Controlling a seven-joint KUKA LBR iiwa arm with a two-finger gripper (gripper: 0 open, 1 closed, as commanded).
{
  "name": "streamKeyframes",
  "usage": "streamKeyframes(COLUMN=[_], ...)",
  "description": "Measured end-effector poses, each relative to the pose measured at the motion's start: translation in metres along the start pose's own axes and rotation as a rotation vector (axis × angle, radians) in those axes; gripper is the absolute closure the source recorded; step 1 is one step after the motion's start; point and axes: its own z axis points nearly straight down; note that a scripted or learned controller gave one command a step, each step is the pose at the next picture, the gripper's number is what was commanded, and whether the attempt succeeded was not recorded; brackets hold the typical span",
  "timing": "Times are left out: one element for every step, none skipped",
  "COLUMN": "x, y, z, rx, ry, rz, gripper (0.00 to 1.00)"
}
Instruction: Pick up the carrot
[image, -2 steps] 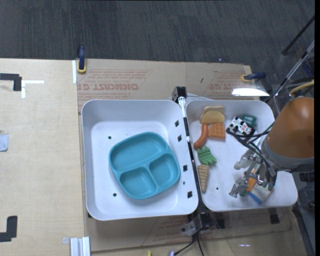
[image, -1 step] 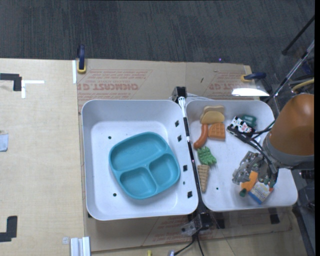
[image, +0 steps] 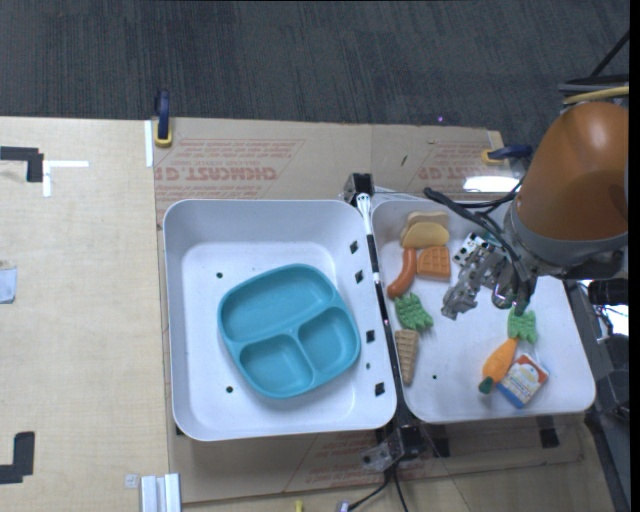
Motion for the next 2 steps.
streamKeyframes(x=[-0.012, 0.024], y=[-0.106, -0.016], z=[0.134, 0.033], rx=[0.0, -0.002], ry=[0.006, 0.0], rz=[-0.574, -0.671], gripper=[1.0, 1.0])
